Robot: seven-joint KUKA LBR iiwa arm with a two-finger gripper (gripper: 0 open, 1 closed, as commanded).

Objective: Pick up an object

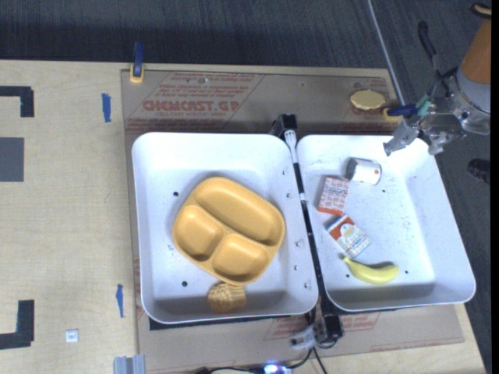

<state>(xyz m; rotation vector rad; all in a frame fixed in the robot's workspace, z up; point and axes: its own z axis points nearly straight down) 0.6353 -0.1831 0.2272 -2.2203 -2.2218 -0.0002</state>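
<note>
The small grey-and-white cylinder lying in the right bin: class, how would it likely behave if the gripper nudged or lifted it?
The small grey-and-white cylinder lies on its side on the flat floor of the right bin, so a nudge would probably roll it. It looks small and probably light. Its rounded sides might slip unless gripped squarely.

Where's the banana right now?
The banana lies in the right bin, near its front edge, just below the orange-and-white packet.
</note>
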